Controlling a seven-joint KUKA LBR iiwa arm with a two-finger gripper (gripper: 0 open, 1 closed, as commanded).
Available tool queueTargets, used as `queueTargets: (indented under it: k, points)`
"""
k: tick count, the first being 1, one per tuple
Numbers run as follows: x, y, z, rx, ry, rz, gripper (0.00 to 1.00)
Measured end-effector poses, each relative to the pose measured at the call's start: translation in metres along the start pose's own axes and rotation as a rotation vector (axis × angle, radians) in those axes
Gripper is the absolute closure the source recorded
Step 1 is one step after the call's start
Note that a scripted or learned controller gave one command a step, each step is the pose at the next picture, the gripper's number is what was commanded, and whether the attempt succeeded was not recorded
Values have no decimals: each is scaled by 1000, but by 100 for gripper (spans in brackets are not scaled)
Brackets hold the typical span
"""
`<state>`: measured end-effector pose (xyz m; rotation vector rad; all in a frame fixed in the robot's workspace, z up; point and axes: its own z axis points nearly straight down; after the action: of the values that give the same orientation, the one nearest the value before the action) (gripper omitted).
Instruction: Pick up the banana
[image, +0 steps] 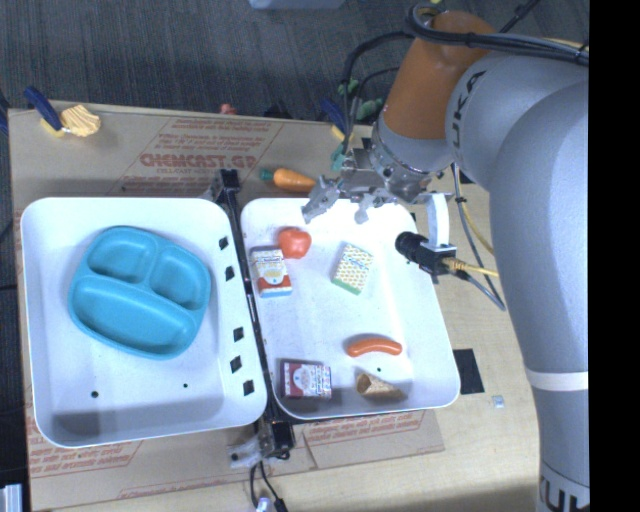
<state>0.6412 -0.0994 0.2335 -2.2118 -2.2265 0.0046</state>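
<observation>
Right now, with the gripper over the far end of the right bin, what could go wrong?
No item in the right bin clearly looks like a banana, so the gripper may take the nearest thing, the red toy fruit, instead. The gripper also hangs near the bin's far rim and could strike it when it descends.

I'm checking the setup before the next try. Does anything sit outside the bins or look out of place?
Yes. A toy carrot lies on the cardboard behind the right bin, outside both bins. A small yellow piece sits at the cardboard's far left corner. I can't make out a banana.
</observation>
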Motion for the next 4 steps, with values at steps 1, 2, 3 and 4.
queueTargets:
  k: [1,2,3,4]
  points:
    - [0,-43,139,-7,-1,31,0]
    - [8,-47,138,-10,-3,-110,0]
    - [1,18,138,-8,-2,-80,0]
    - [0,19,126,-7,-3,-83,100]
